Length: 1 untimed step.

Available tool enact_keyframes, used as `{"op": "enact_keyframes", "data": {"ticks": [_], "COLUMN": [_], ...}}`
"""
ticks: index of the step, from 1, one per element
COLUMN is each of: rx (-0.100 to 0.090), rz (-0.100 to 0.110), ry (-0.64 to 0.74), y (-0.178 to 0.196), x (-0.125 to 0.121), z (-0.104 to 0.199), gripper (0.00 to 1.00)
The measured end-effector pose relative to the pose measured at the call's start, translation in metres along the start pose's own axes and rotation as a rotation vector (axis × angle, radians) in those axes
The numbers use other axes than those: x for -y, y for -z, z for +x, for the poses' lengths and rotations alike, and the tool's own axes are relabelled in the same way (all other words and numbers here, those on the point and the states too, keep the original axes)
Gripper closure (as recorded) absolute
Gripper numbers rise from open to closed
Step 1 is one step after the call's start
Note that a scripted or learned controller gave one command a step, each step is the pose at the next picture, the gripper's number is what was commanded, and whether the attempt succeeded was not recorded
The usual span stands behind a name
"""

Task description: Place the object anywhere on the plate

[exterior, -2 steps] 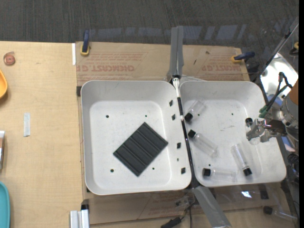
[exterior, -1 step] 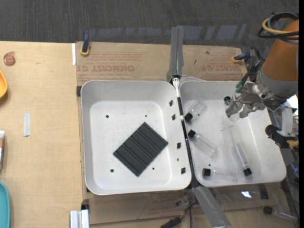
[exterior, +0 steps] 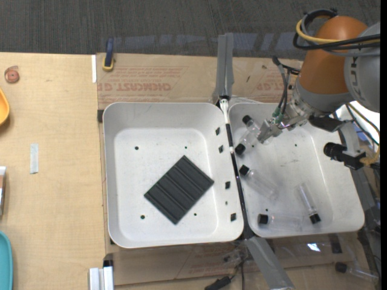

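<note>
The left bin (exterior: 121,222) has lots of open floor all around the dark plate (exterior: 179,188) in its middle. The right bin (exterior: 338,222) is crowded: clear tubes (exterior: 306,201) with black caps lie scattered, and the arm (exterior: 332,53) hangs over its top part.

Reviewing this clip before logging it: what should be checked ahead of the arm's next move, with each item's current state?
1. Dark ribbed plate lies flat in the left bin: ok.
2. Plate surface bare: ok.
3. Clear tubes with black caps lie in the right bin: ok.
4. Gripper is over the right bin: ok.
5. A tube between its fingers: cannot tell.
</note>
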State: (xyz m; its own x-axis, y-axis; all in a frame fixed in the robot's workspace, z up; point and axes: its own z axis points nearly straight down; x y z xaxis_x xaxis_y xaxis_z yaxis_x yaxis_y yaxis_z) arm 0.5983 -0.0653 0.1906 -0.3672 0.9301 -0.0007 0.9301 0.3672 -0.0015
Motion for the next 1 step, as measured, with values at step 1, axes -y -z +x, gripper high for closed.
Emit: {"op": "enact_keyframes", "data": {"ticks": [1], "rx": [0.0], "rz": [0.003], "ry": [-0.132], "y": [0.0074], "x": [-0.0339], "z": [0.1086], "gripper": [1.0]}}
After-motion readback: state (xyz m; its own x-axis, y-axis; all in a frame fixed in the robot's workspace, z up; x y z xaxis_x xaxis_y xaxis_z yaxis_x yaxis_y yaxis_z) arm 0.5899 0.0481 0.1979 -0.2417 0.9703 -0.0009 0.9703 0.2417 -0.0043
